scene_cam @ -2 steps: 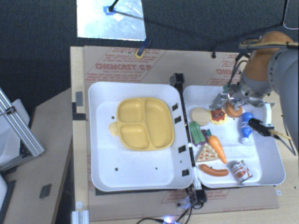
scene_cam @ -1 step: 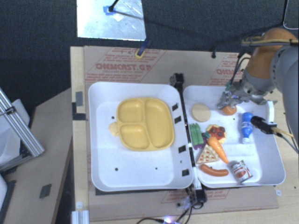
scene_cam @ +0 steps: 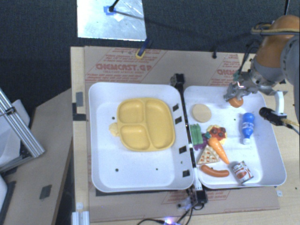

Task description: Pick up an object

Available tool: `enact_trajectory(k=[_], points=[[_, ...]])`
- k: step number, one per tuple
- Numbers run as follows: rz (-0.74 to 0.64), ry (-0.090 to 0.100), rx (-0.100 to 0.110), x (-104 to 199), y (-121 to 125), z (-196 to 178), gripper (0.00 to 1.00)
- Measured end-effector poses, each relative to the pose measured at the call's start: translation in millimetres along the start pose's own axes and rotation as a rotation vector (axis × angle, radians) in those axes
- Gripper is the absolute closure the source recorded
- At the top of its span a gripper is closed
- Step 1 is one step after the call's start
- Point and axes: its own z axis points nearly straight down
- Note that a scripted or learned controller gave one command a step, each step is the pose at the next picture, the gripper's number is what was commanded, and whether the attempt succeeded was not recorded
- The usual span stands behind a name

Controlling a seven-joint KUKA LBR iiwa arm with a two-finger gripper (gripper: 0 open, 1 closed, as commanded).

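Observation:
My gripper hangs over the far right part of the right bin. A small orange round object sits right at its tip, partly covered by it; I cannot tell whether it is gripped or lying on the bin floor. Elsewhere in that bin are a tan round cookie, a blue bottle, a carrot, a pizza slice, a sausage and a small can.
The left bin holds a yellow divided plate with a small pale piece at its left rim. A green item and a red-yellow toy lie by the divider. A black cable end juts out near the bottle.

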Motion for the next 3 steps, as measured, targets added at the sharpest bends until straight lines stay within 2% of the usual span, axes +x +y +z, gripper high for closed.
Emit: enact_trajectory(k=[2,3], points=[[-0.003,0.0,0.001,1,5,-81,1.0],[-0.004,0.002,0.007,50,-22,-89,1.0]])
